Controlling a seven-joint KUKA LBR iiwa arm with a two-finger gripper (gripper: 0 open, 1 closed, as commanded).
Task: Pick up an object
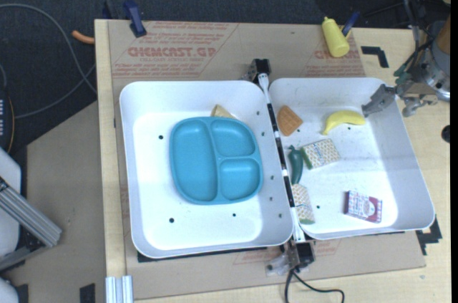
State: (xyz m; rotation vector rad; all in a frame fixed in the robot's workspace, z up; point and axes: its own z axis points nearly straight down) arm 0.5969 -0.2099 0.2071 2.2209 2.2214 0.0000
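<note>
Jaws (392, 99) hanging at right edge of frame, over upper right rim of right bin (401, 215); width between them impossible to tell, nothing seen held.
Lying in right bin: yellow banana (343, 120) just left of jaws, tan cracker (289, 119) upper left, patterned packet (320, 152) at centre, green pepper (295, 160) beside it, maroon packet (363, 206) lower right. Sitting in left bin (143, 215), centre of frame: blue divided plate (215, 159).

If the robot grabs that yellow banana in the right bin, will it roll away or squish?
The small curved yellow banana looks like a smooth toy, so probably stiff, light and a bit slippery. Its bend means it would likely rock or spin rather than roll.
</note>
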